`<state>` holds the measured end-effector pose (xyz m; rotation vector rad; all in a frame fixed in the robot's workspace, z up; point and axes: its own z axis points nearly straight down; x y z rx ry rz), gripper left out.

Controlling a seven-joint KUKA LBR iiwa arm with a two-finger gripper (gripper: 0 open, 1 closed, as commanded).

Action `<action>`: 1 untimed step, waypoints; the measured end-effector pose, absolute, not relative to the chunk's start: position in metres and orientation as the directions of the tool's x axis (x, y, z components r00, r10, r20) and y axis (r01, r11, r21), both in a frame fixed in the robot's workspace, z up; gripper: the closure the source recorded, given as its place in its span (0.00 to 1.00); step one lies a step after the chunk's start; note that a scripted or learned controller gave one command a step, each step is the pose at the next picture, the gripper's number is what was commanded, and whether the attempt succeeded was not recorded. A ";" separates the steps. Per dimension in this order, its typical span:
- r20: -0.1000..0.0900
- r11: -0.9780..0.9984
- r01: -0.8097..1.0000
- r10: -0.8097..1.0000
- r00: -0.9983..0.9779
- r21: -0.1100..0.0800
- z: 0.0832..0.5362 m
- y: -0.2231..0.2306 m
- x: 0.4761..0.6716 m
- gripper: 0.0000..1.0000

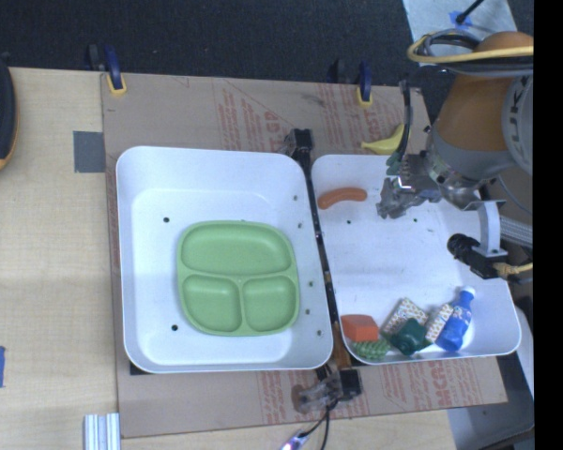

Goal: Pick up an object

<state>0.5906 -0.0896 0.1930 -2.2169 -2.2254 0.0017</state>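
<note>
Toy sausage (342, 197) is lying near the far-left corner of the right bin (422, 251), nothing touching it. Gripper (394, 204) is hovering just beside it, holding nothing. Probably light, smooth, prone to rolling; pinching across its middle looks safest.
</note>
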 end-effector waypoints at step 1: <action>-0.001 0.006 1.000 1.000 -0.006 -0.003 0.192 -0.042 0.611 1.00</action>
